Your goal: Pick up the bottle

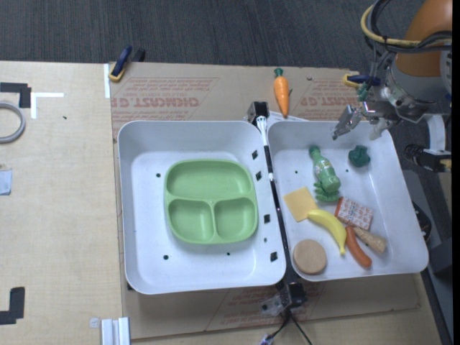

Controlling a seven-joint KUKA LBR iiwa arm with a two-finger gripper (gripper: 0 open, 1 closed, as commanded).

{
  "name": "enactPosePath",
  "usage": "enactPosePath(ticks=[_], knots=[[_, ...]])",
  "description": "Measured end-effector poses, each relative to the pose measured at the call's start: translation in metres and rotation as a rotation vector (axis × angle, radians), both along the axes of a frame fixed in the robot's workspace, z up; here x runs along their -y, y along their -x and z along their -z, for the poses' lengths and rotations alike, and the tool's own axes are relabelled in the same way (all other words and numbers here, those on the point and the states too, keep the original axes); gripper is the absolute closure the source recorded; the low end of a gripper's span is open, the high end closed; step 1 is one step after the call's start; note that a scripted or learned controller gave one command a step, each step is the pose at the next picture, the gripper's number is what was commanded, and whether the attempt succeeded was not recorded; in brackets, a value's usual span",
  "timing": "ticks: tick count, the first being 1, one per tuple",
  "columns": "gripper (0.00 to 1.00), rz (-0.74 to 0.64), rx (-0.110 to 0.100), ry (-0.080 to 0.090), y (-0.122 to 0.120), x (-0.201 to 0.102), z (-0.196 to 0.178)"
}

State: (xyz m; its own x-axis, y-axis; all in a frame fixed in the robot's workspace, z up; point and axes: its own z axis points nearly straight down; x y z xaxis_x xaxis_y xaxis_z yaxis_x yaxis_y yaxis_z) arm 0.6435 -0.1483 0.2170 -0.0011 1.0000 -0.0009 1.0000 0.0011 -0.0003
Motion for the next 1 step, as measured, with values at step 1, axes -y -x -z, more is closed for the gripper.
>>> enactPosePath(ticks=[1], knots=[[1.00, -0.003, 0.001, 0.002, -0.0004, 0.0003, -0.0099]])
